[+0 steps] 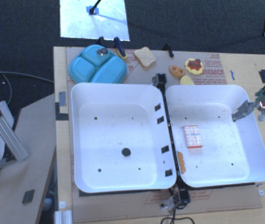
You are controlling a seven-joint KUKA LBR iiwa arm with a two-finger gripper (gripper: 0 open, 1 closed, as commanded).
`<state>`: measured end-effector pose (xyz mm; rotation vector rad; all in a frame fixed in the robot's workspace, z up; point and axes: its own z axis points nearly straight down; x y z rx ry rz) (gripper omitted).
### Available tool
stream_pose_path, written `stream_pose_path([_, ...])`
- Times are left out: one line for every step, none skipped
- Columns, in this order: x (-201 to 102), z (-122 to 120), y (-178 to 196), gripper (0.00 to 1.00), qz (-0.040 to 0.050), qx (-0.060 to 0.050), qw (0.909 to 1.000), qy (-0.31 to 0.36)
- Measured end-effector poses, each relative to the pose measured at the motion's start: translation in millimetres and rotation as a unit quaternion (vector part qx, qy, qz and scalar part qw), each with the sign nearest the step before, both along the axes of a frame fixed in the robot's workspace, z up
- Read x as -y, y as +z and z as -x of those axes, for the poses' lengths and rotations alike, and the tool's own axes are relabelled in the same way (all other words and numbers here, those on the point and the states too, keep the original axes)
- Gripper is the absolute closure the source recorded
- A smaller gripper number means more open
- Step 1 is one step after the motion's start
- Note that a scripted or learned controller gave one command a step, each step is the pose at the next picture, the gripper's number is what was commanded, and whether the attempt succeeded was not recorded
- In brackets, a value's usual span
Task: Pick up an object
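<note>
Two white bins sit side by side on the bench [62,125], their inner rims meeting along a dark seam that runs near to far. The right bin [254,139] holds a small box [193,136] — white with a red-orange print, lying flat near the middle of the floor, a little left of centre, with bare floor on all four sides and well apart from every wall. A small orange piece [181,162] lies at the left wall of that bin, nearer than the box and apart from it. The end effector [241,111] reaches in over the right bin's far right rim, low by the wall and well apart from the box; whether its fingers are wide or narrow I cannot tell, and nothing shows between them. The left bin [83,171] has a small dark disc [126,151] on its floor, with open floor round it. Beyond the bins, on the far strip of bench, lie a blue tray [97,65], a toast slice [145,57], a pretzel [176,71] and a small pizza [194,66].
</note>
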<state>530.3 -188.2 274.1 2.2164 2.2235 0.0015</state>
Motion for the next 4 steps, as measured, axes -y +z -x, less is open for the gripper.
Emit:
stream_pose_path([-68,-39,-183,0.00,-0.0029,0.000,1.0000,0.002])
stream_pose_path([-107,-66,-188,0.00,0.0006,0.003,1.0000,0.002])
stream_pose_path([-74,-132,-188,0.00,0.0011,0.004,1.0000,0.001])
stream_pose_path([-49,-140,-188,0.00,0.0003,0.002,1.0000,-0.001])
